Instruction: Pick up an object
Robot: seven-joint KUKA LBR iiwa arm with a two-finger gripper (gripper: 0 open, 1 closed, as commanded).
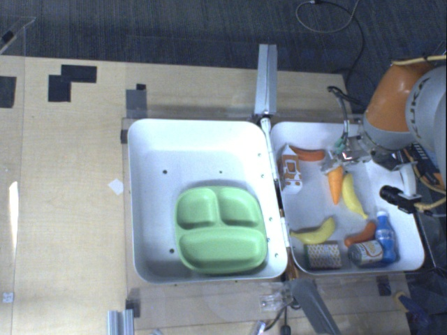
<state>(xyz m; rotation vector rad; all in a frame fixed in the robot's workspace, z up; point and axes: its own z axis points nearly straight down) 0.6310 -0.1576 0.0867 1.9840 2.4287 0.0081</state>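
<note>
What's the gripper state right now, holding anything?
Gripper: low in the right bin, just above the carrot; open or closed cannot be told, and no hold is visible.

From my remote console: even overhead light, soft shadows inside the left bin (pixel 147 187), slight glare on white plastic, mildly soft focus throughout.

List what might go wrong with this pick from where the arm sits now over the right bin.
1. The right bin is crowded: the carrot lies right beside a yellow banana, so the gripper may nudge or catch both.
2. The gripper hangs near the bin's far wall, close to an orange piece, which could block a clean descent.
3. The blue bottle and can sit packed in the near corner, hard to reach.
</note>
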